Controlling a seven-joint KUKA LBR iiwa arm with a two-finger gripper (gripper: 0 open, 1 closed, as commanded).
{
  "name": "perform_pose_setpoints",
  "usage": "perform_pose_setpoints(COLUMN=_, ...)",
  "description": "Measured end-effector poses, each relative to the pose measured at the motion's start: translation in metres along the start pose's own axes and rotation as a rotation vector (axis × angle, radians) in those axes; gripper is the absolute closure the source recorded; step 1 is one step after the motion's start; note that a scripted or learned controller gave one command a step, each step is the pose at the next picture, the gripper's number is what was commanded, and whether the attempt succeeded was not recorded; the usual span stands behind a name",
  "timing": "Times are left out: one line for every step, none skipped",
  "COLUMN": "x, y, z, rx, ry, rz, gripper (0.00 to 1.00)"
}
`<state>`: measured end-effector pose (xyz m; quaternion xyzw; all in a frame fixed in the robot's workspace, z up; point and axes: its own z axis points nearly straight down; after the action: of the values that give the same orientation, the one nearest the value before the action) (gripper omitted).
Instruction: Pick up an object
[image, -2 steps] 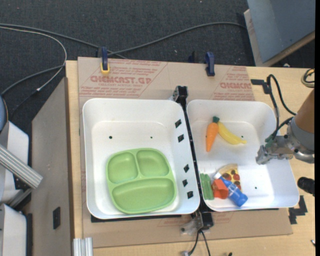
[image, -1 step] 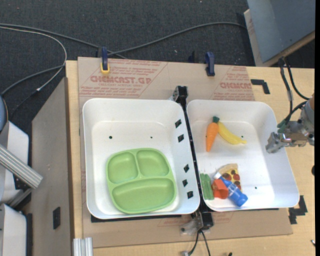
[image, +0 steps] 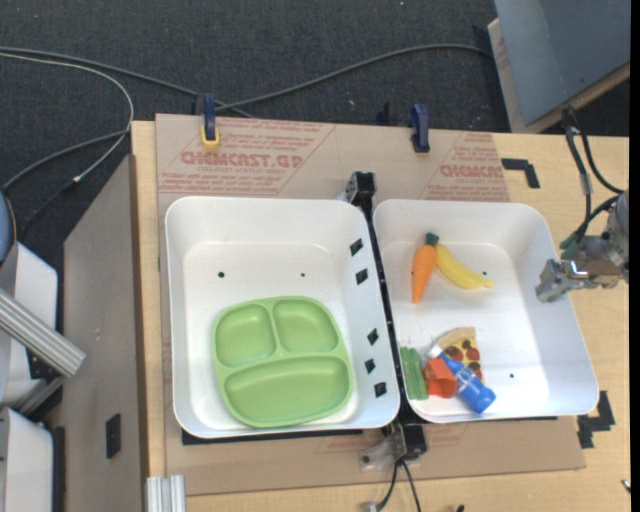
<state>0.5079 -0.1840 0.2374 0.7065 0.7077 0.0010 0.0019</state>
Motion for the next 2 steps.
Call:
perform_pose_setpoints(x=0.054, y=0.007, z=-0.009, rx=0.001, ry=0.002, rz=-0.006, gripper=1.0)
perform_pose_setpoints(x=0.099, y=0.007, z=-0.01, rx=0.005, ry=0.004, rz=-0.004, gripper=1.0)
